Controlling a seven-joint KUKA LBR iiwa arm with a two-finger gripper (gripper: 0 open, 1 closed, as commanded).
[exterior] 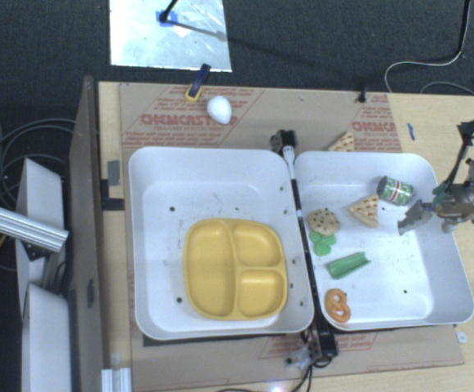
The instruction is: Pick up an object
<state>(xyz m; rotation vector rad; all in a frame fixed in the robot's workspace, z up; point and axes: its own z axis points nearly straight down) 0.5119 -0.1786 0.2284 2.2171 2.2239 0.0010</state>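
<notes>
The left bin point(151, 219) holds a yellow divided tray point(235, 268). The right bin point(445, 284) holds a green-labelled can point(395, 190) lying on its side, a pizza-slice toy point(365, 211), a cookie point(324, 220), a green pod point(347, 264) and a pretzel point(338, 305). The gripper point(409, 219) hangs low over the right bin, just below the can and right of the pizza slice, touching neither so far as can be seen. The arm is cut off at the right edge. The cardboard under the bins reads CHEMCAST in red

Right bin point(453, 296) floor lies open at its near right; can point(395, 190), cracker point(365, 211) and cookie point(324, 220) crowd its far left
</notes>
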